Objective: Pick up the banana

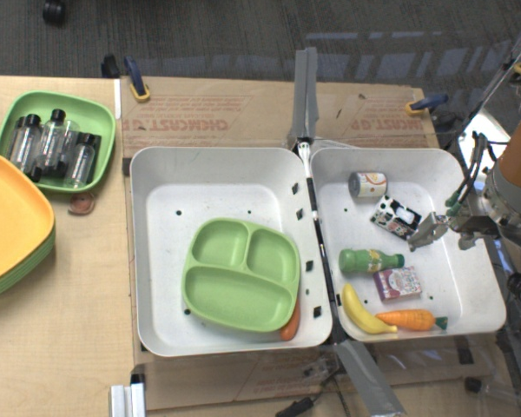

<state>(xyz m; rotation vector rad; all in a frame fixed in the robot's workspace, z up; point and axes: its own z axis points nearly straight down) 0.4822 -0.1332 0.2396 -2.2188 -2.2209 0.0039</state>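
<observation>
Yellow and curved, the banana [359, 312] lies at the near left corner of the right-hand white plastic bin [476, 318], touching an orange toy carrot [408, 321] on its right. Just beyond them sit a small pink carton [397, 283] and a green plastic bottle [370, 261] on its side. The grey two-finger gripper [445, 230] hangs over the bin's right side, well apart from the banana, nothing visible between its fingers; their spread cannot be told. A green divided plate [241, 273] fills the left-hand white bin [156, 259].
</observation>
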